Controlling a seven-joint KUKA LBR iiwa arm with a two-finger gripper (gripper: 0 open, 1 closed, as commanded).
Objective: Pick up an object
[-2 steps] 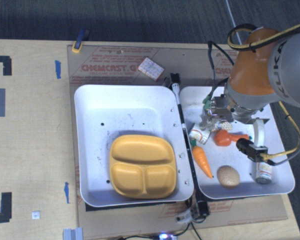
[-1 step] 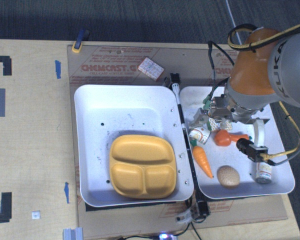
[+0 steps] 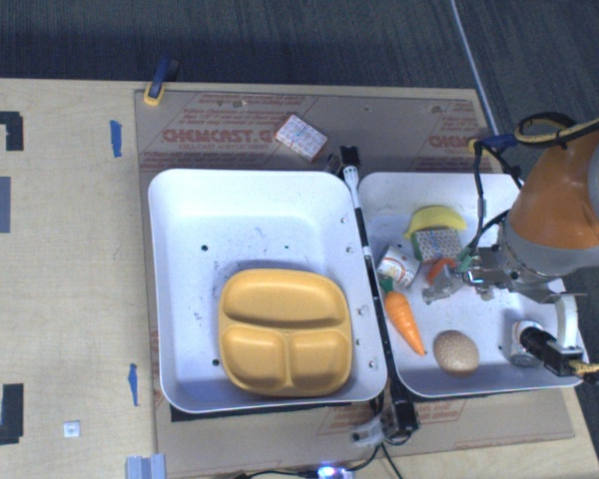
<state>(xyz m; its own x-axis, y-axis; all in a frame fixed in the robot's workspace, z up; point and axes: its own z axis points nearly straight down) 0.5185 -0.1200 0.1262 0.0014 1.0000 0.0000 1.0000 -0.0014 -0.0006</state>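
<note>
White plastic bins: two shallow ones side by side on the desk (image 3: 70, 267), the left bin (image 3: 180, 218) carrying a big mustard-yellow divided tray (image 3: 285, 329), the right bin (image 3: 499, 382) carrying all the small stuff.
Hand: the hand (image 3: 449, 279) sits low in the right bin among the clutter, and I honestly can't tell how its grip stands because the wrist hardware blocks it.
Where the pickable things are: a carrot (image 3: 404, 322) lies near the divider, a tan potato-looking lump (image 3: 456, 351) sits toward the near wall, a yellow banana-ish piece (image 3: 437, 218) lies toward the far side with a speckled grey block (image 3: 435, 241) touching it, and a small white cup or tub (image 3: 396, 267) is tipped beside the divider.
Risk, crowding: things near the hand sit close together, so it may nudge two at once and grab neither.
Risk, shape: the carrot is tapered and glossy (probably toy plastic), so it could squirt out of a pinch.
Risk, the round lump: smooth and rounded, likely to roll away.
Textures: tray matte with soft rounded corners; the block looks gritty.
</note>
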